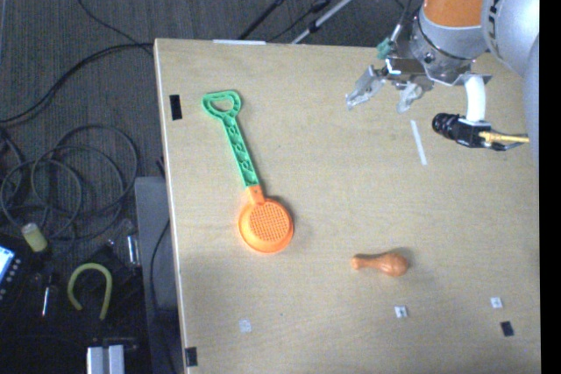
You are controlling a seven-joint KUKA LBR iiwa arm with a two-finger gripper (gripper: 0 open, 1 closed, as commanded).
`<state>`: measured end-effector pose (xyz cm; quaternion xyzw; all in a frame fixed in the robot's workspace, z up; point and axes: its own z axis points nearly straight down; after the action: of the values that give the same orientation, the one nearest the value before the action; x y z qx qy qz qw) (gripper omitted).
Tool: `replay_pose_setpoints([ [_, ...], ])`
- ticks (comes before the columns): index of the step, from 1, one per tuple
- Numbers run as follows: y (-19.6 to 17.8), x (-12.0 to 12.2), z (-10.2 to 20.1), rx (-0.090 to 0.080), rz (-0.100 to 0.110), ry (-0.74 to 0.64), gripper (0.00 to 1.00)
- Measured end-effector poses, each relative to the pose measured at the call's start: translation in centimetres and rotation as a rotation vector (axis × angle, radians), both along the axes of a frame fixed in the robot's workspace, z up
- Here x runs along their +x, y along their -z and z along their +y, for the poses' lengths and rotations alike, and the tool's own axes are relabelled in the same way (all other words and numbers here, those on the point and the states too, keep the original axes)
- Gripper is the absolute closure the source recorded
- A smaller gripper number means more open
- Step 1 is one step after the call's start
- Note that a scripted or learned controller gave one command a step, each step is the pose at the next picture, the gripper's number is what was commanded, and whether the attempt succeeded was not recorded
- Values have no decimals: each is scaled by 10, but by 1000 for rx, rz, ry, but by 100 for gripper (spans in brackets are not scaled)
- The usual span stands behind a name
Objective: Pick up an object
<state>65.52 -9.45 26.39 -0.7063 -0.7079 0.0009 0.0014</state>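
While the pincer (383, 94) hung with its two fingers spread apart and nothing between them, it sat over the far right part of the table (333, 311), just below the arm's orange band. No one thing had been singled out, so the choice lay between two. The nearer candidate seemed to be the small orange drumstick-shaped toy (382, 263), which lay almost straight toward the camera from the pincer, well apart from it, with its long axis running left to right and its thick end on the right. The other was the strainer (248, 184), a green handle ending in a round orange mesh head; from the pincer it lay off to the left and nearer the camera, well apart, its long axis slanting from the handle loop at the far left down to the head. A thin white stick (419, 142) lay just beside the pincer on its near right side. Judging by this, the drumstick toy looked the shorter reach, and the fingers would probably need to close across its narrow neck, at right angles to its length.
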Motion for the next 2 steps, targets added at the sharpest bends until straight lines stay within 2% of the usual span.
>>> replay_pose_setpoints([
  [1, 43, -6, -67, -3, 0, 24, 0],
  [2, 95, 7, -106, -4, -1, -59, 0],
])
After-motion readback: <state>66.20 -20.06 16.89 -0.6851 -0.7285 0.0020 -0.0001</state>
